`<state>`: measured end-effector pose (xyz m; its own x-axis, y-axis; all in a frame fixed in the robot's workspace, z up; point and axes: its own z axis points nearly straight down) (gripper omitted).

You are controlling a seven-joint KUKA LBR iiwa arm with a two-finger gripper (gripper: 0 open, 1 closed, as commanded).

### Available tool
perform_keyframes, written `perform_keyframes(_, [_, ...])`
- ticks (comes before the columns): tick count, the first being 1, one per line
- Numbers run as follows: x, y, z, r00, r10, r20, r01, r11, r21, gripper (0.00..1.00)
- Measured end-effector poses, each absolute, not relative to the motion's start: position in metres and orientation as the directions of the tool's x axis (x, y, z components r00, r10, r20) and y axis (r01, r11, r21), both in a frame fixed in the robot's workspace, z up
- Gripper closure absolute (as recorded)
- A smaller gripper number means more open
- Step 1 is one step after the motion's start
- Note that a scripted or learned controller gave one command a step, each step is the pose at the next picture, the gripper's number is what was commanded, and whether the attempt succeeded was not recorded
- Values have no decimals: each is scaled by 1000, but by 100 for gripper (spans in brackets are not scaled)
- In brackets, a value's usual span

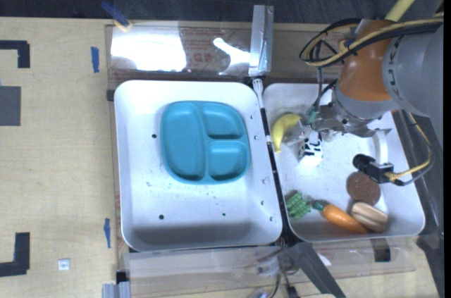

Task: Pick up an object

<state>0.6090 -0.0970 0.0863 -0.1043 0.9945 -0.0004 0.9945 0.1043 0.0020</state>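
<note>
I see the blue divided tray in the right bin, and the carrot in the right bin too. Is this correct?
Not quite. The blue divided tray lies in the left bin, as the camera view shows. The carrot is indeed in the right bin.

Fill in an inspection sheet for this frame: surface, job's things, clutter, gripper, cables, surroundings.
Surface: two white bins, left bin, right bin.
Job's things: right bin holds a banana, carrot, brown disc, tan piece, black-and-white toy.
Clutter: blue divided tray in the left bin.
Gripper: gripper low over the right bin near the banana; finger state unclear.
Cables: black and yellow loops by the wrist.
Surroundings: wooden bench, blue tape marks.
</note>
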Motion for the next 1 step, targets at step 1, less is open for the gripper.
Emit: perform_keyframes(1, [609, -98, 94, -100, 995, 1, 995, 100, 2, 100])
